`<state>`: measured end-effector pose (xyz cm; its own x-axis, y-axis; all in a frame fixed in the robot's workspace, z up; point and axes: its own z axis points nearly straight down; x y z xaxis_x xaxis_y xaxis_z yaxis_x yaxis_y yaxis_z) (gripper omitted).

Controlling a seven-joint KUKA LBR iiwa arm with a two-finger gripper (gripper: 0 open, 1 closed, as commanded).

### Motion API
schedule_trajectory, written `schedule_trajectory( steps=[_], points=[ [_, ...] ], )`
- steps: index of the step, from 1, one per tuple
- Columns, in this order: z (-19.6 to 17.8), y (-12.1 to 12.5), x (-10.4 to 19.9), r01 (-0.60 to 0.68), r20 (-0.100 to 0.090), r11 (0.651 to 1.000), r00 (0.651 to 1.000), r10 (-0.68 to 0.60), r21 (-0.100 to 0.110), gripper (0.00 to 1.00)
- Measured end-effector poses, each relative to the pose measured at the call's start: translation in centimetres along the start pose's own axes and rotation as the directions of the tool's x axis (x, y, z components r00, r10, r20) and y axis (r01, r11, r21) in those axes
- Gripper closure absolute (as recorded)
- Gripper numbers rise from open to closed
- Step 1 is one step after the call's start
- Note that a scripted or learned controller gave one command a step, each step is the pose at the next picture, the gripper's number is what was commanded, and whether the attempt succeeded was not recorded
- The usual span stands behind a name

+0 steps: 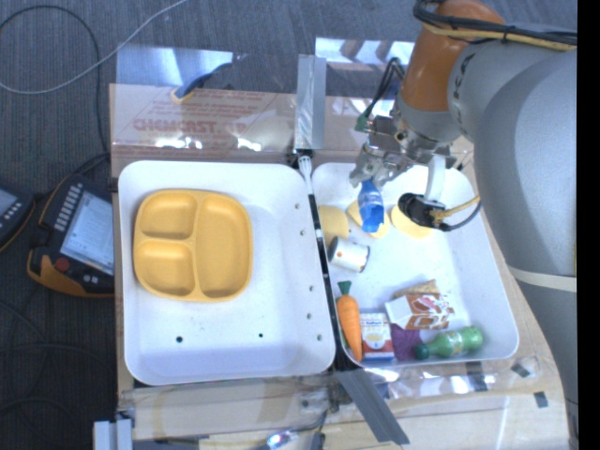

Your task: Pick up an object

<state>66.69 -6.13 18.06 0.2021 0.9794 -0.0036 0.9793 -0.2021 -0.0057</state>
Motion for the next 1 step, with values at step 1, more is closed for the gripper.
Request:
schedule_trajectory(
  steps=[1],
  points=[
    [-0.01,-4.57,3.78,0.213,0.000,0.977,0.977,-0.213,-0.001,1.00]
  ],
)
